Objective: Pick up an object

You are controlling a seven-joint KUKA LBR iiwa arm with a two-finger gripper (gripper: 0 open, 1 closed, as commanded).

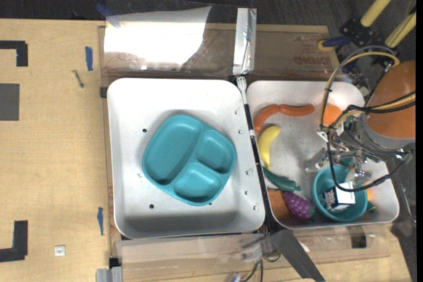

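Note:
My gripper [342,165] hangs low in the right bin [297,90], just above a teal bowl [344,208] at the bin's front right. A yellow banana [268,142] lies by the bin's left wall, with an orange sausage-shaped piece [295,109] behind it. A purple bunch of grapes [299,207] and a green strip [280,177] lie at the front left. An orange piece [332,114] sits near the back, partly behind the arm. I see nothing held.
The left bin [125,142] holds a teal divided plate [190,158] in its middle. A metal strip [243,43] and clear sheet stand behind the bins. The arm's orange band [395,99] covers the right bin's back right corner.

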